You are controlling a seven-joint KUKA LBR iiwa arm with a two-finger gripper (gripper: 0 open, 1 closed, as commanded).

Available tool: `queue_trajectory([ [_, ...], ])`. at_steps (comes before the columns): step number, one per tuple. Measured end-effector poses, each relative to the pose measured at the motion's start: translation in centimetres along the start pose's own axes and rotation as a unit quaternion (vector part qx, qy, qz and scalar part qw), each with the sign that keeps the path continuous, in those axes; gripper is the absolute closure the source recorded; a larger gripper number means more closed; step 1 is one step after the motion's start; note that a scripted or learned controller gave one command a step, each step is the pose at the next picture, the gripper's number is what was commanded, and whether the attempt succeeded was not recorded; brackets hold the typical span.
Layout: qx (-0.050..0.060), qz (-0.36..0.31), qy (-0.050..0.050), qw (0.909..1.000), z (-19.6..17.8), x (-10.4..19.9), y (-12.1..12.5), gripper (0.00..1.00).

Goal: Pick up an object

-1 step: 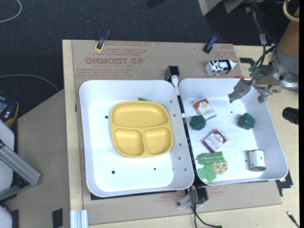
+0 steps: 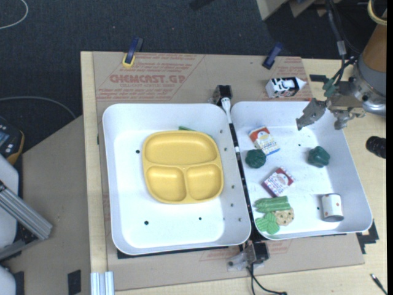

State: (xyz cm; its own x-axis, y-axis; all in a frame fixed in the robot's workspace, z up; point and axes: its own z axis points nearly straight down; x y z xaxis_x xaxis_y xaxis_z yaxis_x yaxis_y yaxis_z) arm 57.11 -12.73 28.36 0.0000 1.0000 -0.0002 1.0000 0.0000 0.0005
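Gripper (image 2: 323, 117) hangs over the right bin's (image 2: 359, 183) far edge, fingers spread, pinching nothing. Green ball (image 2: 318, 157) lies just beside it, near the bin's right edge.

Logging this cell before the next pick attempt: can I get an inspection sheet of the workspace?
Surface: bench with printed cardboard, bearing left bin and right bin side by side.
Job's things: right bin holds a small carton, two dark green lumps, a dark red packet, green toy food, a cookie, a metal can.
Clutter: yellow divided tray in left bin; black-and-white toy on the bench.
End effector: above right bin's far edge, fingers spread, holding nothing.
Cables: one at bench front.
Surroundings: dark carpet.
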Motion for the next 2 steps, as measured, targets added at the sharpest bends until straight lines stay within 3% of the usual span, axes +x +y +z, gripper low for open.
queue_trajectory([
  [2,0.004,0.0,0.001,1.0,10.4,-0.6,-1.2,0.0],
])
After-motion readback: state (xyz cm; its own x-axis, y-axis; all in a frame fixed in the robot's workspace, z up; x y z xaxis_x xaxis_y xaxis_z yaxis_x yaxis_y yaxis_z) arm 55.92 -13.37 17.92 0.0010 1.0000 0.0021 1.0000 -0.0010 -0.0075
